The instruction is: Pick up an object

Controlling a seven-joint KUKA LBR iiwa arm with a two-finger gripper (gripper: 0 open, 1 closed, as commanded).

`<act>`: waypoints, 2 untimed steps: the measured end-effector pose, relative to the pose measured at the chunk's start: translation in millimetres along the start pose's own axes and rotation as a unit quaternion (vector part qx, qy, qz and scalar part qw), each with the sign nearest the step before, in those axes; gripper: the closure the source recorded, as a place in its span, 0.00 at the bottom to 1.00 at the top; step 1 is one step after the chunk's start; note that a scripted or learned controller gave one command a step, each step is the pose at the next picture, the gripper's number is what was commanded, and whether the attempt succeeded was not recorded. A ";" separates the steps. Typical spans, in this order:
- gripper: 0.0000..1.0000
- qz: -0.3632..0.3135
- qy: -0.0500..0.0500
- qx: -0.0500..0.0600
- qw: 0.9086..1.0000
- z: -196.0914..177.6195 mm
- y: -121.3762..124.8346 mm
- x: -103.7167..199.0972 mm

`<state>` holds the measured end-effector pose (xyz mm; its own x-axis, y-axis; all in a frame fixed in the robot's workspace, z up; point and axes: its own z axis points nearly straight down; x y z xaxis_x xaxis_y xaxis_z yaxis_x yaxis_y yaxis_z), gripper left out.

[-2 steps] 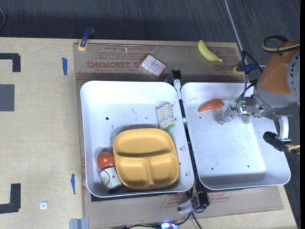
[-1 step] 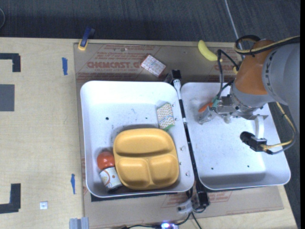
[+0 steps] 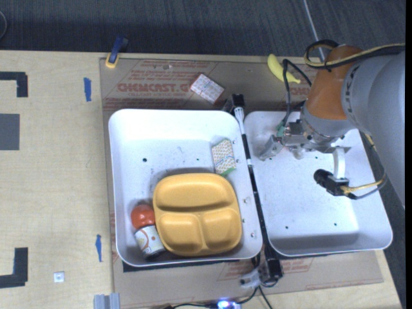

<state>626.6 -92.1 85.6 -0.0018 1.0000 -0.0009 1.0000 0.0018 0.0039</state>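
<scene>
Gripper (image 3: 269, 148) at your right bin's (image 3: 309, 224) ten o'clock (jaw state you cannot tell), yellow tray (image 3: 196, 212) in left bin (image 3: 129, 172).

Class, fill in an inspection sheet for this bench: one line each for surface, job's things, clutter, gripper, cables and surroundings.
Surface: tan bench bearing a left bin and a right bin, side by side.
Job's things: in the left bin, a yellow divided tray, an orange-capped bottle touching its left side, and a small patterned packet by the right wall.
Clutter: a small box and a yellow item lie behind the bins.
Gripper: gripper over the right bin's back left; finger state unclear.
Cables: yellow and black cable hangs from the arm.
Surroundings: dark floor beyond the bench.
</scene>
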 end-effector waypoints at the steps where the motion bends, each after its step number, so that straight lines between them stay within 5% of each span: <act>1: 0.00 0.001 0.000 0.002 1.000 -0.3 -20.9 0.3; 2: 0.00 0.000 0.000 0.000 1.000 0.1 8.2 -1.0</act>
<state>634.8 -93.2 85.6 -0.0015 1.0000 -0.0007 1.0000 0.0015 0.0032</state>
